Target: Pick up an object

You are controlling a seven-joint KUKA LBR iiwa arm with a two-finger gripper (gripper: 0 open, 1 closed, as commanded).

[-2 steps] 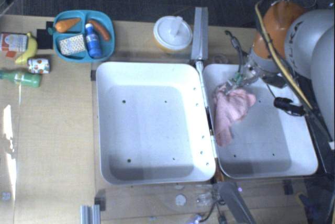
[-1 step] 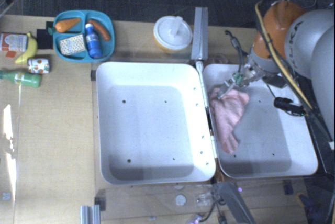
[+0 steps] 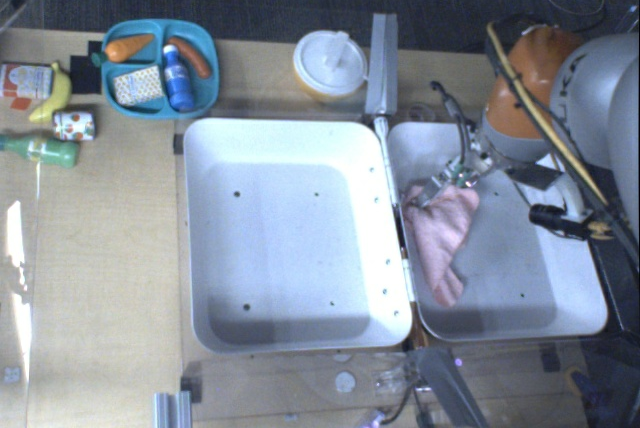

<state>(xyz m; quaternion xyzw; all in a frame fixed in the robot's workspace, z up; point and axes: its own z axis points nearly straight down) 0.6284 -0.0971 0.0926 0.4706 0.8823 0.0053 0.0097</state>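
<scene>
Gripper: down in right bin, fingers pinched on top edge of pink cloth.
Cloth: hangs just below gripper, rumpled, by bin's left wall.
Lift: straight up, slow (thin pinch, may slip).
Left bin: well left of gripper.

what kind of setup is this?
Likely a robot grasping test bench: two shallow white plastic bins side by side, the grey arm's tool at a pink cloth, toy food in a blue plastic tray.

text: none legible | labels: too small to read
</scene>
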